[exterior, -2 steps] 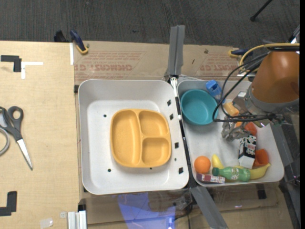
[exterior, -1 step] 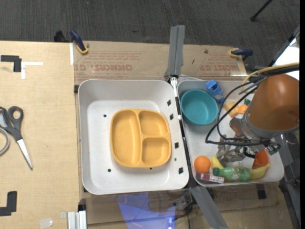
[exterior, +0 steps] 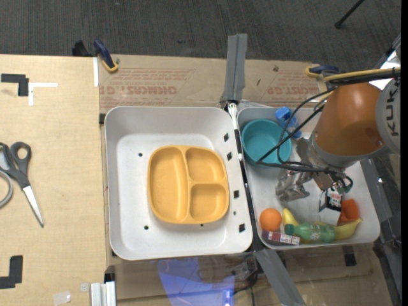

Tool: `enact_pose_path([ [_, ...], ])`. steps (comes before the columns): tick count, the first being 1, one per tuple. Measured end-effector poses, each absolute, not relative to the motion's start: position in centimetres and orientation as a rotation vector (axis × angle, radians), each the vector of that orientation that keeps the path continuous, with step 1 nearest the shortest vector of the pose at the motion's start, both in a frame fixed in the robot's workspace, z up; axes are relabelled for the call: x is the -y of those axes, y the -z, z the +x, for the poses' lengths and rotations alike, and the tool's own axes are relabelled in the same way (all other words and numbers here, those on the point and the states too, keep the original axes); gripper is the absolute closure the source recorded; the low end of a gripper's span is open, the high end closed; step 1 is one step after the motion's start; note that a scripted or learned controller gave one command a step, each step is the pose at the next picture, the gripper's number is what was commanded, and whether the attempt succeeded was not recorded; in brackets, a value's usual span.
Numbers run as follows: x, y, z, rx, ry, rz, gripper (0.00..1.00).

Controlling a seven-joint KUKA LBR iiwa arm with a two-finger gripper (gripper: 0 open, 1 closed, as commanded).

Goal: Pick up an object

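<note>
The arm comes in from the right and hangs low over the right bin (exterior: pixel 366 190), its pincer (exterior: pixel 293 187) pointed down at the bare white floor between the teal bowl (exterior: pixel 264 140) and the heap of objects along the near wall. That pose reads as a descent toward a pick, with the metal tips spread a little and nothing visible between them, so I judge the pincer part-open and holding nothing. The likely targets lie just in front of it: an orange ball (exterior: pixel 271 219) against the bin's left wall, a yellow banana (exterior: pixel 290 217) touching it, a green bottle (exterior: pixel 313 233) lying on its side along the near edge, and a small white and black carton (exterior: pixel 331 201) beside an orange-red piece (exterior: pixel 349 210). They crowd together in the corner, probably because the shallow bin walls stop anything that rolls. A blue item (exterior: pixel 284 115) sits at the bowl's far rim. The left bin (exterior: pixel 121 171) holds a yellow divided plate (exterior: pixel 189 184) lying flat in its middle, all three compartments bare. On the table (exterior: pixel 51 139) to the left rest scissors (exterior: pixel 24 177), well apart from both bins.
</note>
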State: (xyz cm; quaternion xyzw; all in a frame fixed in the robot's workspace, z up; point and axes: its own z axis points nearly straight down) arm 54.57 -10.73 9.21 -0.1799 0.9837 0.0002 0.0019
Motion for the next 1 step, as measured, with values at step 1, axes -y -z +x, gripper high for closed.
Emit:
enact_pose_path([
  [1, 10.72, -9.21, 54.59, -3.086, 0.0, -0.564, 0.0],
])
